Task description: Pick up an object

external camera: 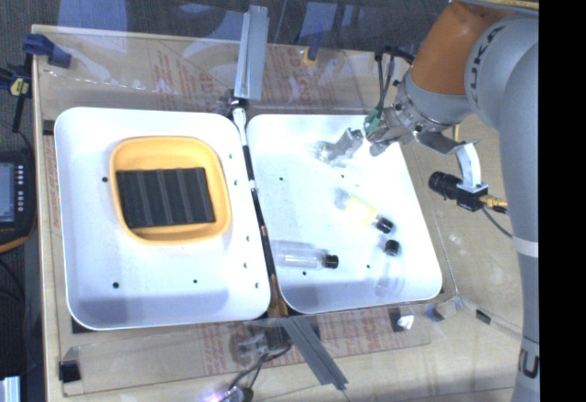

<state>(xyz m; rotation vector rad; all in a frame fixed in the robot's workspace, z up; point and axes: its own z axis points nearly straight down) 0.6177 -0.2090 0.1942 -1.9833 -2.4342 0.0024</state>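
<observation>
- A clear plastic tube with a black cap (308, 258) lay flat near the front edge of the right bin (302, 153), its long axis running roughly left to right, with the black cap at its right end.
- The tube's body was see-through and hard to separate from the white floor; only the dark cap stood out.
- Another small clear tube (363, 209) lay near the middle of the bin, slanted, with its black cap at the lower right end.
- A small black piece (392, 247) lay just below that tube, apart from it.
- A crumpled clear piece (335, 148) lay near the back of the right bin, just left of the gripper (376, 136).
- The left bin (82, 272) held a yellow tray (168, 148) with a dark ribbed insert (166, 196) in it.
- The gripper hung over the back right part of the right bin, near the crumpled piece; whether its claw was wide or narrow could not be told, and nothing could be seen between its tips.
- The grey arm with its orange band (449, 52) reached in from the right.
</observation>
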